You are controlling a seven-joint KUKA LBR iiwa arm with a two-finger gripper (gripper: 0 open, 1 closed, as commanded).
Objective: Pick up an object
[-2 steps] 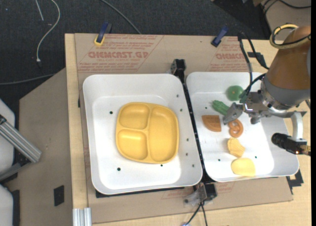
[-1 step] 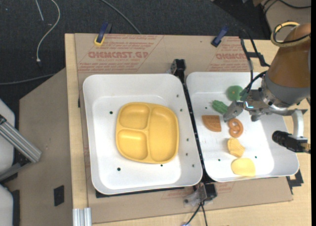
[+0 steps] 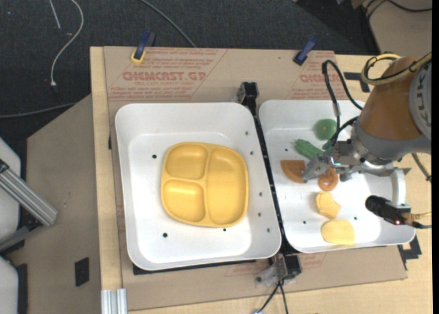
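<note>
Pincer (image 3: 329, 166) grip unclear | over round orange piece (image 3: 328, 182) | glossy three-well yellow plate (image 3: 204, 184) in left bin (image 3: 130, 127)

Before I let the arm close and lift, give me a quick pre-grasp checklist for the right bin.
1. Gripper is over the right bin: ok.
2. A target is under it: ok, a small orange-brown round piece sits just below the fingertips.
3. Finger opening: cannot tell, the wrist hides it.
4. Neighbours apart from the target: not ok, the brown flat piece and the green piece lie close by.
5. The two yellow pieces are apart from the gripper: ok.
6. Yellow divided plate lies in the left bin, out of the way: ok.
</note>
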